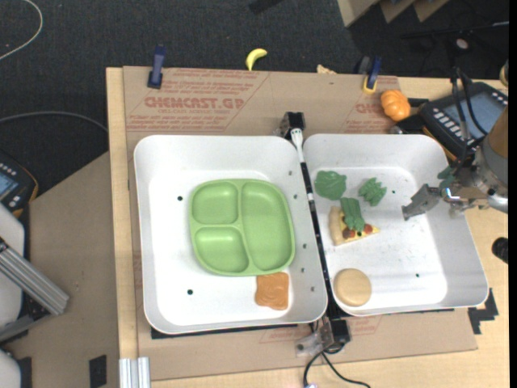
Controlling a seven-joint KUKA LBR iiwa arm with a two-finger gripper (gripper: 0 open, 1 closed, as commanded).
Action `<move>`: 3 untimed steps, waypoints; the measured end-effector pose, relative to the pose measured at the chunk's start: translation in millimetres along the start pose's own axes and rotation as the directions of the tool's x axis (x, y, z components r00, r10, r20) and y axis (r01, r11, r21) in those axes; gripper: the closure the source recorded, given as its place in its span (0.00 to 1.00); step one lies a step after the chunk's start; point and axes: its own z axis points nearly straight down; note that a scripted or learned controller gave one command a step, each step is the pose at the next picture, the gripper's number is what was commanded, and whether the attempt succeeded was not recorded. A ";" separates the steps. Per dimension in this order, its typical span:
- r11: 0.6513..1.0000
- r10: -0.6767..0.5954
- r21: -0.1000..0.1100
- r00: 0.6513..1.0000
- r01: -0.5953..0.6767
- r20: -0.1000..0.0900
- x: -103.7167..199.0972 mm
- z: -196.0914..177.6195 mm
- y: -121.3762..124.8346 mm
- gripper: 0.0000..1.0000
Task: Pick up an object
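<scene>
The right bin (pixel 452 281) holds a dark green leafy piece (pixel 329 184), a small green piece (pixel 372 190), a pizza slice (pixel 354 230) with a green strip lying on it, and a round tan bun (pixel 353 287). My gripper (pixel 418 202) hangs over the right half of this bin, to the right of the small green piece and apart from it. I see no object in it. In the left bin (pixel 161 176) lies a light green three-compartment plate (pixel 242 226), with an orange piece (pixel 273 291) just below its lower right corner.
A black divider (pixel 305 186) runs between the two bins. Outside them, on the cardboard's far edge, sit a small orange fruit (pixel 394 103), a yellow banana (pixel 256 56) and two blue clamps (pixel 156 67). Cables and a dark device (pixel 464 115) crowd the right side by the arm.
</scene>
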 end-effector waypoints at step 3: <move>1.000 -0.009 -0.006 1.000 0.009 -0.003 133.8 23.3 -16.5 1.00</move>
